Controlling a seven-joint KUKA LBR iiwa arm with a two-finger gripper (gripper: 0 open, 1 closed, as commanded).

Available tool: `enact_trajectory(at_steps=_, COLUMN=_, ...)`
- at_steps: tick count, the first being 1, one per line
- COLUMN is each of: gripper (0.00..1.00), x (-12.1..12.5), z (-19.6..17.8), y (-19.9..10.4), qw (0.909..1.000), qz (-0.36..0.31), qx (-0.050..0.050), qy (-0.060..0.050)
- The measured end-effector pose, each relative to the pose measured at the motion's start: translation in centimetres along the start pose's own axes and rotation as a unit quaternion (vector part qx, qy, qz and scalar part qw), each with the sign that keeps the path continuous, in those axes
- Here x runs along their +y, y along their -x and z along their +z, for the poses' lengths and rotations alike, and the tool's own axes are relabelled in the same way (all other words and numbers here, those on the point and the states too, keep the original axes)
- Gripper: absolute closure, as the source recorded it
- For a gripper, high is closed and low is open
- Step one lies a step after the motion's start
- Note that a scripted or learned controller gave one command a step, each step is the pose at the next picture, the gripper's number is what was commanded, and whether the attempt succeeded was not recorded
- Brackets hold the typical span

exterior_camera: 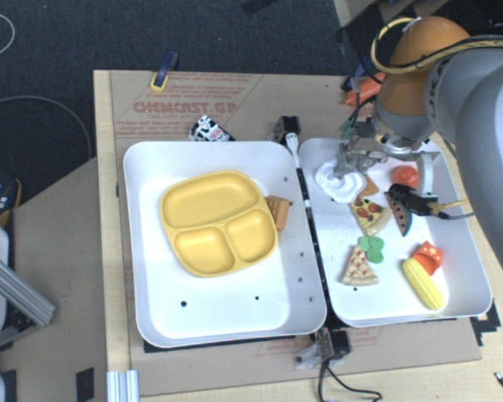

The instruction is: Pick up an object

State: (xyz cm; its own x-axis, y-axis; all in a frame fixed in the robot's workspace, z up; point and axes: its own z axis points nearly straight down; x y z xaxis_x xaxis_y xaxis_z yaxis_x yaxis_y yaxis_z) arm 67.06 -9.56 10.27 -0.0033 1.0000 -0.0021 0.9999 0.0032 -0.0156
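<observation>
The gripper hangs over the far left corner of the right bin, just above a white object; I cannot tell if it touches, or how the jaws stand. Nearby in this bin: pizza slices, a corn cob. The left bin holds a yellow divided plate near its centre.

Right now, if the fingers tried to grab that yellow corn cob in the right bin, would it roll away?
The corn cob looks rounded and elongated, so a sideways nudge would probably roll it. It looks like glossy toy plastic, likely light and a bit slippery. It seems stiff, not floppy.
</observation>
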Motion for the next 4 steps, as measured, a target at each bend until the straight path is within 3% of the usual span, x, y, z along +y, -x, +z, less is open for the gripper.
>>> enact_trajectory(at_steps=1, gripper=1.00, x=0.0, z=-6.2, y=0.6, qw=0.9999, qz=0.002, qx=0.000, qy=0.011)
enact_trajectory(at_steps=2, gripper=1.00, x=0.1, z=-11.7, y=0.6, qw=0.9999, qz=0.001, qx=0.000, qy=0.012)
enact_trajectory(at_steps=4, gripper=1.00, x=-6.0, z=-11.3, y=-8.0, qw=1.0000, qz=-0.001, qx=0.002, qy=0.005)
